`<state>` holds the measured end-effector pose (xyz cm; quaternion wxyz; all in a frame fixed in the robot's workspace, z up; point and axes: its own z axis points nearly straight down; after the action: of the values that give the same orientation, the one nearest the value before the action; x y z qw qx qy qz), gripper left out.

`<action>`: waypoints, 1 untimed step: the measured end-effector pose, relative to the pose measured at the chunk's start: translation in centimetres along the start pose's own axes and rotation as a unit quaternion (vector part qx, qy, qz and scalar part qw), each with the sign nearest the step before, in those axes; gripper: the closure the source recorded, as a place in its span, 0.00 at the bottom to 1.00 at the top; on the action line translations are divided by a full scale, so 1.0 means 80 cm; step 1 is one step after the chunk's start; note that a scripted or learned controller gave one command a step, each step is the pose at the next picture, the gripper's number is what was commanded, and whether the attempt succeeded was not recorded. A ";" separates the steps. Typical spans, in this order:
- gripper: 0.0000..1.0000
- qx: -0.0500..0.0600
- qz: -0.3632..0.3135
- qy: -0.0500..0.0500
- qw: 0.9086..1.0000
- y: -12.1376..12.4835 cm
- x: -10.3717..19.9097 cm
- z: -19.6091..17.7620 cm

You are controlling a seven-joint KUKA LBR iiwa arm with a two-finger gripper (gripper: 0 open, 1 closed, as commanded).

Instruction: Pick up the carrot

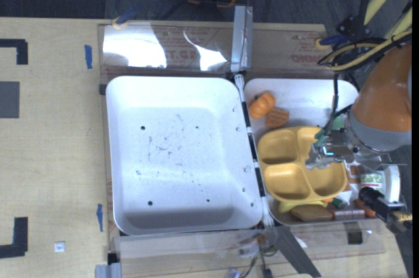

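A: Carrot point(347, 212) is seen at the front edge of the right bin point(294, 88), just below the yellow divided dish point(298, 165), beside a brown item point(311, 212).

B: Gripper point(322, 154)?

A: It's positioned over the dish's right side, apart from the carrot. Finger state can't be told; nothing is seen gripped.

B: Other stuff?

A: An orange piece point(262, 104) and a waffle-like piece point(277, 117) are found near the bin's back. Left bin point(177, 152) is marked w/ scuffs.
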<state>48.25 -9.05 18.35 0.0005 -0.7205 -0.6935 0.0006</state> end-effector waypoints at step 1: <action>0.00 0.000 0.000 0.000 1.000 0.000 0.000 0.000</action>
<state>48.24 -9.05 18.35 0.0005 -0.7205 -0.6934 0.0006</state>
